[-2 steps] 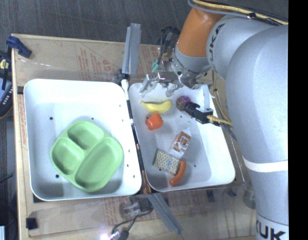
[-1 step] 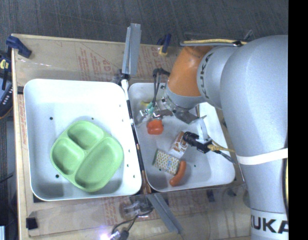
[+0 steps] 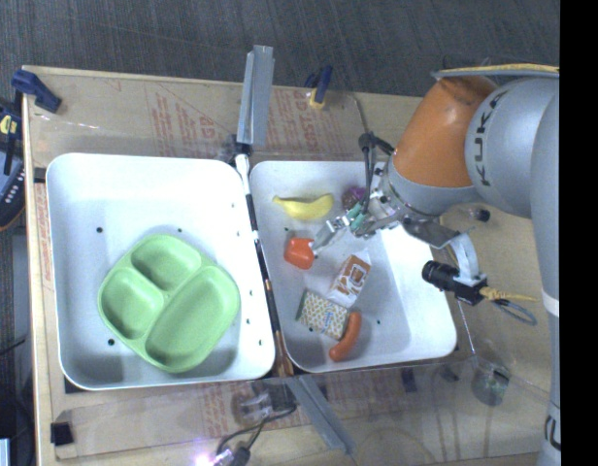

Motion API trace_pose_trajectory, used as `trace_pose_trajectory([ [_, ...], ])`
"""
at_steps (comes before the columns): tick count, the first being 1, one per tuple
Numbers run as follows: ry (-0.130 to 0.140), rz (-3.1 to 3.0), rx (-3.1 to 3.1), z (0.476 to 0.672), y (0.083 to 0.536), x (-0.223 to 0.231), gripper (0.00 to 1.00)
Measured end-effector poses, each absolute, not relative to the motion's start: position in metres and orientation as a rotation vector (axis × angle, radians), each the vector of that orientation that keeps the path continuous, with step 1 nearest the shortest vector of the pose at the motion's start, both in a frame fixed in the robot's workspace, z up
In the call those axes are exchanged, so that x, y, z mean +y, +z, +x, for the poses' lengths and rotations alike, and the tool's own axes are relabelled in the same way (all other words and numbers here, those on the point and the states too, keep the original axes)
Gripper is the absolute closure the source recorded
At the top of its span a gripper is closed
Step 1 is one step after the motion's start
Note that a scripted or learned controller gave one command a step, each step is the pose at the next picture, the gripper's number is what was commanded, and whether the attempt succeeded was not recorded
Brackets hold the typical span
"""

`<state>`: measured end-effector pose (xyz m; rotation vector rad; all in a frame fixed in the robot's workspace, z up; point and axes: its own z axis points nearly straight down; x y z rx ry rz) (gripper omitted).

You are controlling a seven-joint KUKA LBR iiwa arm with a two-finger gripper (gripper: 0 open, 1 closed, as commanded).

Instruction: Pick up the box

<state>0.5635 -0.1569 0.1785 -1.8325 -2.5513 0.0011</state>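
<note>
Camera view: one small orange-and-white cardboard box [image 3: 352,279] lies in right white bin [image 3: 420,328], long axis tilted upper-right to lower-left. End effector [image 3: 346,223] hovers just above it, grip state unclear. One yellow banana [image 3: 305,206], one patterned packet [image 3: 324,313].

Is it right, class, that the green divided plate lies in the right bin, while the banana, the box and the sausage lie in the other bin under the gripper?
Not quite. The camera view shows the green divided plate in the left bin. The banana, box and sausage lie in the right bin, with the gripper above them.
</note>
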Motion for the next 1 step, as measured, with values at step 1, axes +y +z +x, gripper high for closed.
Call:
trace_pose_trajectory([
  [1, 0.003, -1.774, -2.59, 0.5114, 0.1795, -0.1385, 0.0],
])
